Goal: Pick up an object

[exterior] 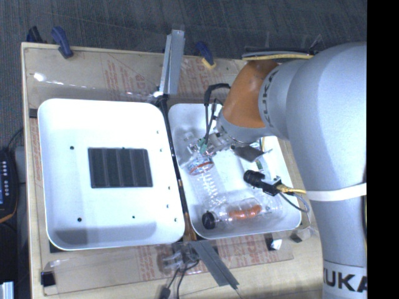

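The gripper (204, 147), its state impossible to tell, was low in the right bin (283, 161) over a clear plastic bottle (202, 166), apparently mid-grasp; next, it needed a firm closure before lifting.

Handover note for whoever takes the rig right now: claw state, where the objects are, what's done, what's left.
Claw: low in the right bin, at the upper end of the clear plastic bottles; whether it is open or shut can't be made out.
Objects: one clear bottle lies just under the claw; a second bottle with a black cap lies along the bin's near wall. Left bin has a dark grate in its floor.
Done: arm positioned over the bottles.
Left: confirm a grasp, then lift.
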You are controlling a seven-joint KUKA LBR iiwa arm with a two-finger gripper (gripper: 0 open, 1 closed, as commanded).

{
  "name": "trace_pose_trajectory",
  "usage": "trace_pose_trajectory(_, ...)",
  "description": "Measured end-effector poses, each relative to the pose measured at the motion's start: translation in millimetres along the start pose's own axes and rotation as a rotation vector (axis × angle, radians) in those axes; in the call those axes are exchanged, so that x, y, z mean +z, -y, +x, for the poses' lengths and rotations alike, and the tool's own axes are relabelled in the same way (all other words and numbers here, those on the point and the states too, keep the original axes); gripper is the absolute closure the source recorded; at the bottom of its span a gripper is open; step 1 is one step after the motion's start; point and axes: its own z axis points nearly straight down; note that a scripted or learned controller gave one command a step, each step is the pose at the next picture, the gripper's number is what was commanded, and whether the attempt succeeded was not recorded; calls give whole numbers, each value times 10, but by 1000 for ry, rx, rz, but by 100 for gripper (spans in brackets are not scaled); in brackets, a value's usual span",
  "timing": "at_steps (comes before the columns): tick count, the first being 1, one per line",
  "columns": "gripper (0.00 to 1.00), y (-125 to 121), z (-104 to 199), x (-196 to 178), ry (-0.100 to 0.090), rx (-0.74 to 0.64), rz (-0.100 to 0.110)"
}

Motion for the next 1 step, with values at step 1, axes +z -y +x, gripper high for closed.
trace_pose_trajectory(1, 100, -21, 36, -101, -6, -8, 0)
